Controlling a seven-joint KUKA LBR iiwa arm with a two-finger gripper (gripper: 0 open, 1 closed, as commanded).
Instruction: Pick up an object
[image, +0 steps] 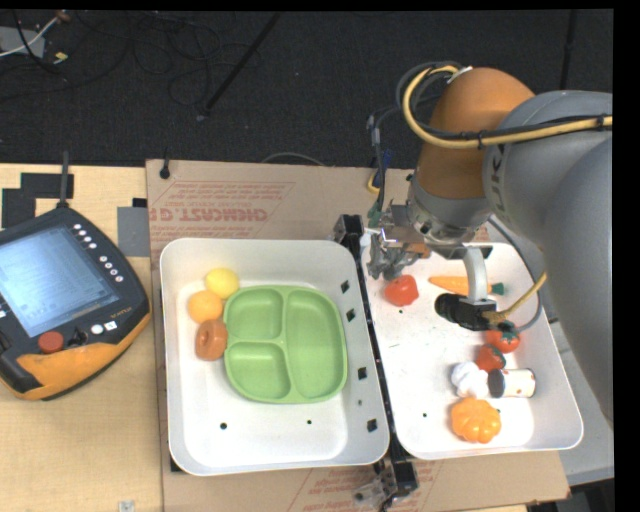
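Observation:
My gripper (390, 258) hangs over the far left part of the right bin (540, 425), close to the wall between the two bins. A small red round thing (402, 291) lies on the bin floor just below and in front of the gripper, apart from it. An orange carrot-shaped piece (450, 284) lies a little to its right. Nothing shows as held.
Further right in this bin lie a red tomato with a green top (497, 338), a white lump (465, 377), a white-and-black cylinder (515, 382) and an orange pumpkin (474, 420). The left bin (250, 440) holds a green divided plate (285, 343), a lemon (222, 282), an orange (205, 305) and a brown doughnut (211, 340). A control pendant (60, 290) rests at far left.

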